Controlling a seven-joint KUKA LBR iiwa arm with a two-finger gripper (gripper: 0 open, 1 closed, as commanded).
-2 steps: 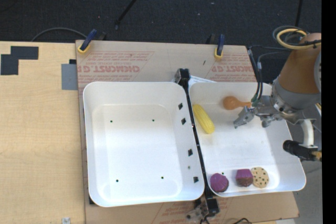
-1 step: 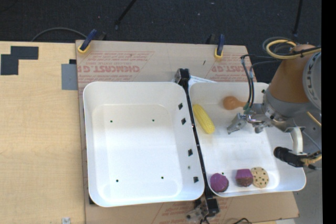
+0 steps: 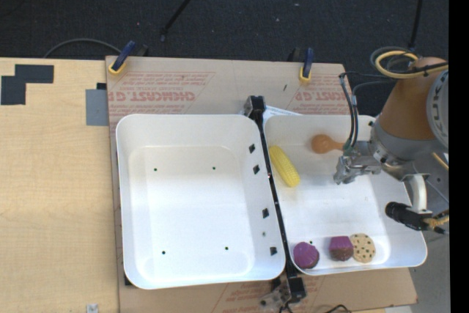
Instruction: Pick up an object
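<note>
- Two white bins: left bin (image 3: 139, 150), right bin (image 3: 410, 249).
- Gripper (image 3: 346, 174) hangs over the right bin's middle; fingers' state unclear.
- Corn cob (image 3: 283, 166) lies by the right bin's left wall.
- Orange object (image 3: 322, 144), far edge.
- Purple ball (image 3: 306, 255), purple block (image 3: 341, 248), cookie (image 3: 362, 248) line the near edge.

Two clamps (image 3: 122, 56), cardboard sheet (image 3: 190, 88), wooden bench (image 3: 51, 194)

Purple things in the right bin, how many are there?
2. A round purple ball lies at the right bin's near edge by the divider, and a purple block sits just right of it, beside a cookie. The arm may hide more.
</note>
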